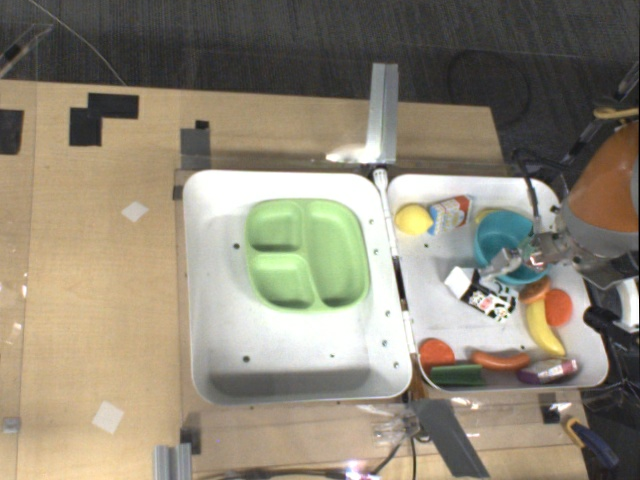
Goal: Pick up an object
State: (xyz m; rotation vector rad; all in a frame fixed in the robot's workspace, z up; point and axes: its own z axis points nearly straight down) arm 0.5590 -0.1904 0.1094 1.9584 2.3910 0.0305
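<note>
The right bin (428, 303) holds several small items. A teal bowl (498, 230) sits near its back right, and my gripper (522, 260) hangs at the bowl's front rim, reaching in from the right. Just below the gripper lie a white box with black marks (490, 302) and a small white piece (459, 281). A yellow ball (411, 219) and a small red and white carton (452, 212) lie at the back left. A banana (544, 330) and an orange fruit (559, 306) lie at the right.
Along the right bin's front wall lie an orange disc (436, 351), a green block (456, 374), a carrot-like piece (500, 360) and a purple item (553, 371). The left bin (215, 298) holds a green divided plate (304, 253). A metal post (383, 113) stands behind the bins.
</note>
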